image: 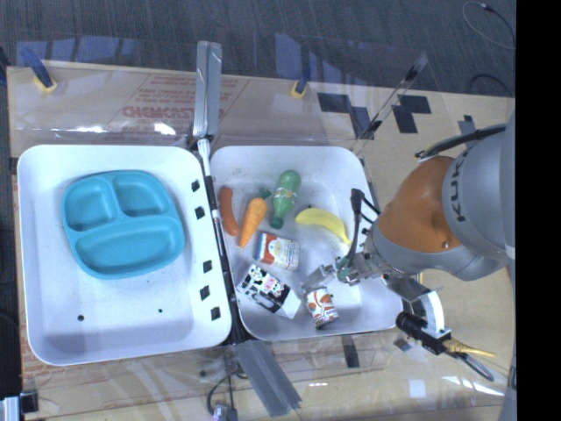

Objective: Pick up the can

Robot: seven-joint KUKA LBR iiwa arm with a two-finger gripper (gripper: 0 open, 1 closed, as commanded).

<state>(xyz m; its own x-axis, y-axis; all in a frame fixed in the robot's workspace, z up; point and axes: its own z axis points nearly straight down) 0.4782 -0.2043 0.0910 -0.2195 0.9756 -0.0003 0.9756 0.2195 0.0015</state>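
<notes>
Can (322, 307) lies tipped at the near edge of the right bin (263, 327), beside a carton (265, 288). Gripper (329, 274) hangs just above it, low enough to grab; whether its fingers are open, I cannot tell.

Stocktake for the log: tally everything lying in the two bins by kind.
Plates: 1, blue plate
Food items: 4, sausage, carrot, banana, green bottle
Cartons: 2, pouch, black-and-white carton
Cans: 1, can
Total: 8
</notes>
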